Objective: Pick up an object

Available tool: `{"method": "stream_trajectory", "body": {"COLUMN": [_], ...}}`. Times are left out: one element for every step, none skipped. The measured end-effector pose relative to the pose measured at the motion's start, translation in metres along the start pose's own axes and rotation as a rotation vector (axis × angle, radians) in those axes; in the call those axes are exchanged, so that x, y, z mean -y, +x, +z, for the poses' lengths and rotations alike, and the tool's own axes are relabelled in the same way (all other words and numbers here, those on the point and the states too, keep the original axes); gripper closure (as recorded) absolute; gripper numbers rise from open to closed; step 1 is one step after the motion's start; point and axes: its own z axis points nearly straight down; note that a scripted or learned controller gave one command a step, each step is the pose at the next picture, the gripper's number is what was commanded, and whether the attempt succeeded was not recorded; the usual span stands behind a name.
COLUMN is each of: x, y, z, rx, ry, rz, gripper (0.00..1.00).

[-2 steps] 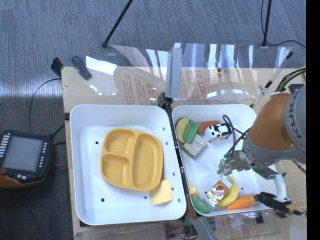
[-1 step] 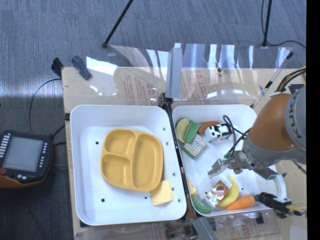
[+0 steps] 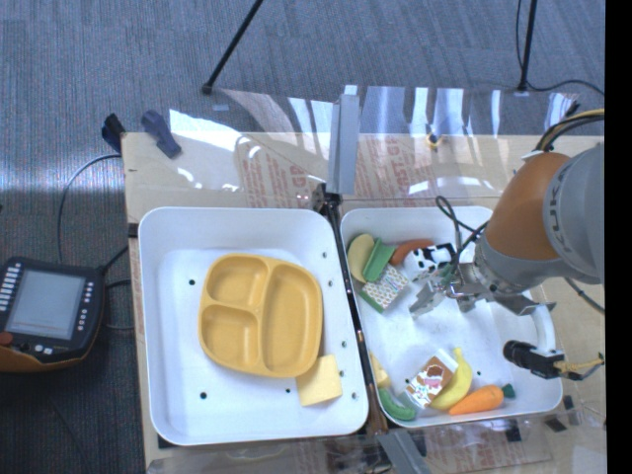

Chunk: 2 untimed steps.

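Observation:
My gripper (image 3: 435,295) hangs low over the middle of the right bin (image 3: 513,349), open, with nothing between its fingers. Just up and left of it lie a black-and-white toy (image 3: 429,258), an orange-red piece (image 3: 410,250), a green piece (image 3: 379,260), a pale yellow piece (image 3: 359,254) and a small patterned box (image 3: 385,287). Along the bin's front lie a banana (image 3: 454,381), a carrot (image 3: 479,400), a small picture box (image 3: 429,379) and a green vegetable (image 3: 396,404).
The left bin (image 3: 173,265) holds a yellow divided plate (image 3: 262,316) and a pale yellow wedge (image 3: 319,381) at its front right. A raised divider (image 3: 348,294) separates the bins. The grey and orange arm (image 3: 538,225) covers the right bin's far right.

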Motion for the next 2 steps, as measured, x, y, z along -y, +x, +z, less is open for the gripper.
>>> {"method": "stream_trajectory", "body": {"x": [-0.026,-0.081], "y": [-0.026,0.033], "z": [-0.002,-0.002], "rx": [0.002,0.001], "ry": [-0.004,-0.001], "rz": [-0.102,0.127], "gripper": [0.0,0.0]}}
